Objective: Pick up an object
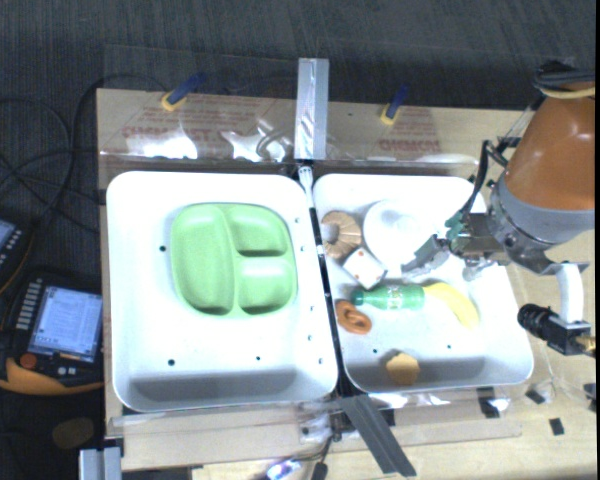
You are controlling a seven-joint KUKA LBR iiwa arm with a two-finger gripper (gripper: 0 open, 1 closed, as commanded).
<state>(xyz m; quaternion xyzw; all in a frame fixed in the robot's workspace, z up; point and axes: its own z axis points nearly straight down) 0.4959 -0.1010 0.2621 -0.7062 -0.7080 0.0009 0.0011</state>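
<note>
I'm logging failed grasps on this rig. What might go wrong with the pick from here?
1. The gripper is low in the right bin where the white bowl, green bottle and banana crowd together, so it may nudge items instead of grasping one.
2. The bottle lies on its side and could roll away if pushed.

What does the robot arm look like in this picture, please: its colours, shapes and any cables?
The arm has a rounded orange band over a grey wrist section. Thin dark cables run along its left side. The gripper is a small metallic grey assembly with a teal patch near its base. A white link with a black cylindrical fitting sits below.
</note>
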